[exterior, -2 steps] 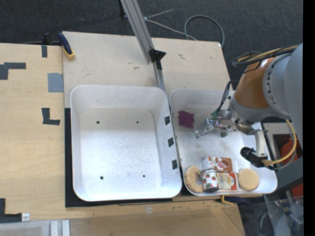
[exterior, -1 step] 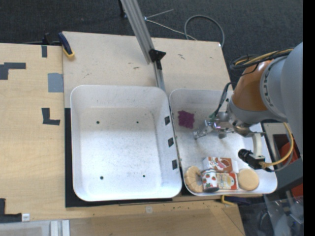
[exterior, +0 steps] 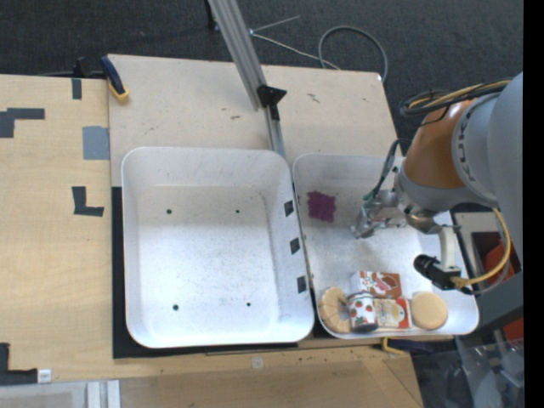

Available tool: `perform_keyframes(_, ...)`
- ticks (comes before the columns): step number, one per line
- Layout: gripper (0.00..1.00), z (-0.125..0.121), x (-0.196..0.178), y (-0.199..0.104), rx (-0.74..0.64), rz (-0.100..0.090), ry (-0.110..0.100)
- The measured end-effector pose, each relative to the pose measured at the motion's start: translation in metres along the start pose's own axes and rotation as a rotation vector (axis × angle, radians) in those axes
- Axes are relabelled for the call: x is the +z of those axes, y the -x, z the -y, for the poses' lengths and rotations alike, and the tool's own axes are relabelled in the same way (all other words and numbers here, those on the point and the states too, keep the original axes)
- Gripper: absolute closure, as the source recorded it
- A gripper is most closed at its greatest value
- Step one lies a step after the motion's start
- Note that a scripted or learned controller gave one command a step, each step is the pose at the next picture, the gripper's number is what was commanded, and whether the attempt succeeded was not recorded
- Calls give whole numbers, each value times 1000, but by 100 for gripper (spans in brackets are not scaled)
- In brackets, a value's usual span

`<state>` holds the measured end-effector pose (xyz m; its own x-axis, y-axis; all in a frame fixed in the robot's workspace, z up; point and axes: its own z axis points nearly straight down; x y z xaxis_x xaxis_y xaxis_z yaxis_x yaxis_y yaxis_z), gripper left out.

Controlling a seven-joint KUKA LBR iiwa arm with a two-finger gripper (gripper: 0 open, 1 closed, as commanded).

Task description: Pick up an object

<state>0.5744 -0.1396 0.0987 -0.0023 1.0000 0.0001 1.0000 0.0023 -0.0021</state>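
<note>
In the right bin a small purple block lies near the far left part of the floor. Along the near edge sit a waffle-like biscuit, a red-and-white packet, a strawberry-print can and a round tan cookie. My gripper hangs low over the middle of the right bin, right of the purple block and beyond the packet. Nothing shows between its fingers.
The left bin stands beside the right one, its floor speckled. A slanted metal rail runs down to the gap between the bins. My arm's orange band and cables crowd the right side.
</note>
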Motion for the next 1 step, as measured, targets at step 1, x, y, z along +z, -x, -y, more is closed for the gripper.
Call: perform_keyframes(1,100,-1,-63,3,1,1,7)
